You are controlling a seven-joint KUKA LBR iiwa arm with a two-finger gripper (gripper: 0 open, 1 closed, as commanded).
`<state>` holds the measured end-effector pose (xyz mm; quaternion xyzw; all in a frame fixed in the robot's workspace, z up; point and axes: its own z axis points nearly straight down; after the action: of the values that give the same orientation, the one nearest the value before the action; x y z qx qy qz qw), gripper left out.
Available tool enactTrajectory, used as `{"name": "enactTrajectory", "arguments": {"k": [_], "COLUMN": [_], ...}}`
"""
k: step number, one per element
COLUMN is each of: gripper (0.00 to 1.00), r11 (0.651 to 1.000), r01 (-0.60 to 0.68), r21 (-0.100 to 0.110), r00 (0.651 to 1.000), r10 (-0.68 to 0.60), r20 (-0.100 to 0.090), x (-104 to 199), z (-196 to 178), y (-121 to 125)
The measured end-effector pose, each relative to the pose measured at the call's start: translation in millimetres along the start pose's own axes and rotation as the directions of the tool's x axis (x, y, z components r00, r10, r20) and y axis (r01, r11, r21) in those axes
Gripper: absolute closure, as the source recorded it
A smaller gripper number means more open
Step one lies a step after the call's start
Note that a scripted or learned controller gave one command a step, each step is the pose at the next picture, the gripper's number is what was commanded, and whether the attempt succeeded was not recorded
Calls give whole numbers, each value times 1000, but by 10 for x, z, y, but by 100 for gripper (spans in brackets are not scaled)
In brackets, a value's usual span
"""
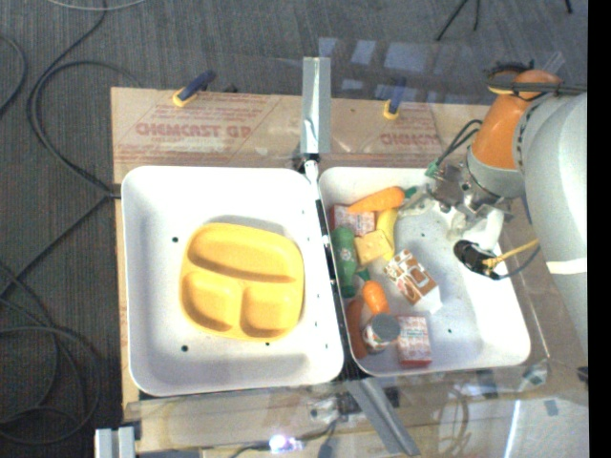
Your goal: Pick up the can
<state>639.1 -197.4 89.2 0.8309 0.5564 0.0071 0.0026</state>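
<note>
Nearest the camera: the grey-and-orange arm, entering from the right and bulking over the right shallow white plastic bin; the wrist hangs over that bin's upper right corner. Left shallow white plastic bin carries only a yellow moulded three-compartment tray. Two-finger gripper sits high in the right bin, near the orange plastic carrot; finger spacing cannot be told from here, too small and cluttered by cabling. Target: small silver-topped metal can, upright, in the lower left part of the right bin, well apart from the gripper. It is crowded, which is the crux: a red-and-white small carton stands just beside it on the right, a small orange toy piece just above, and the bin wall close on the left. Judgement: travel across, centre directly over the lid, descend vertically with fingers aligned so they drop into the freer gaps rather than onto the carton. Risk: nudging the can over, or pinching the carton with it.
</note>
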Motion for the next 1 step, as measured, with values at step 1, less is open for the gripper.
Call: {"name": "enactTrajectory", "arguments": {"k": [1], "gripper": [0], "r11": [998], "r01": [55], "r21": [13], "r00": [998], "r10": [-55], "r20": [12], "x": [-54], "z": [-1986], "y": [53]}}
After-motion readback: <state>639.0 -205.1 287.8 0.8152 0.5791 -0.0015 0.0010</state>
